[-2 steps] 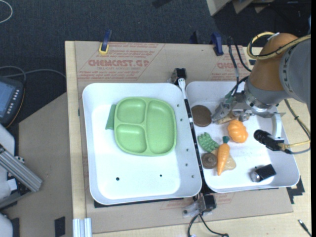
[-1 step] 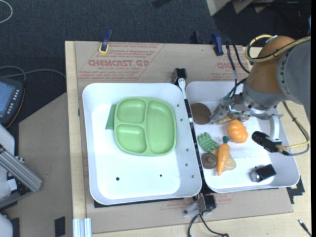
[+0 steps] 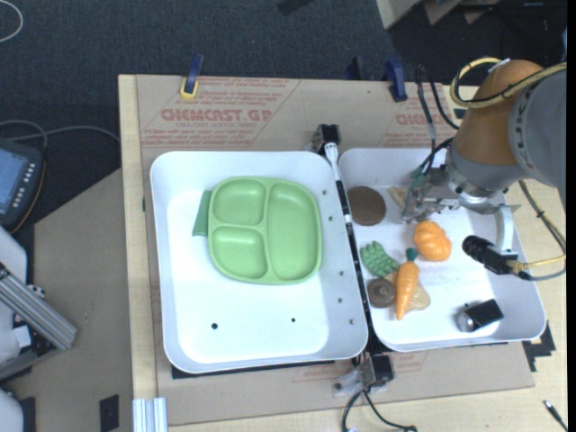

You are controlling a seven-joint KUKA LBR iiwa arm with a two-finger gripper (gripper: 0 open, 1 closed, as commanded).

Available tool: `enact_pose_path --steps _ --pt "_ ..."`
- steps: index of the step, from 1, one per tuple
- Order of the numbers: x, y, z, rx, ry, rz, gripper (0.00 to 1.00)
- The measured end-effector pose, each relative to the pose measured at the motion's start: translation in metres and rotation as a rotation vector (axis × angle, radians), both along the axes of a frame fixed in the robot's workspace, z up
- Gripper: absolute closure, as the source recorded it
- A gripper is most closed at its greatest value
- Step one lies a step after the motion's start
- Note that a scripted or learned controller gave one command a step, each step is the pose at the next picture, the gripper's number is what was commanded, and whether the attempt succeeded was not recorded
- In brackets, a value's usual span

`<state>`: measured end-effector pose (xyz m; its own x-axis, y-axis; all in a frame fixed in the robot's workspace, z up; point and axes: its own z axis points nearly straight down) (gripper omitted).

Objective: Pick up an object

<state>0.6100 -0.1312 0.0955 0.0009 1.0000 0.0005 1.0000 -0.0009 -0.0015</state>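
The arm (image 3: 508,115) hangs over the right bin (image 3: 522,318); I cannot tell how the gripper (image 3: 423,201) stands or whether it grips anything. The pumpkin (image 3: 432,241) sits just beside it, so a descent could nudge it into the carrot (image 3: 406,288). Count: 2 bins, 1 green tray (image 3: 265,229) in the left bin (image 3: 180,331), 1 brown disc (image 3: 366,205), 1 green leafy piece (image 3: 379,259).

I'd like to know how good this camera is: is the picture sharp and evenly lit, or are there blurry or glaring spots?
In the camera view the light is soft and even; the white bins look bright but keep their edges; the green plate and carrot are reasonably sharp with faint shadows; the gripper looks smeared, its details hard to read.
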Motion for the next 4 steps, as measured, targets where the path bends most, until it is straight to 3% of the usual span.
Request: enact_pose_path --steps 2,3,4 --pt "0.008 0.016 0.117 -0.002 -0.01 0.003 1.0" --pt "0.009 0.016 0.131 -0.002 -0.006 0.002 1.0" --pt "0.013 0.063 0.138 0.0 -0.005 0.006 1.0"
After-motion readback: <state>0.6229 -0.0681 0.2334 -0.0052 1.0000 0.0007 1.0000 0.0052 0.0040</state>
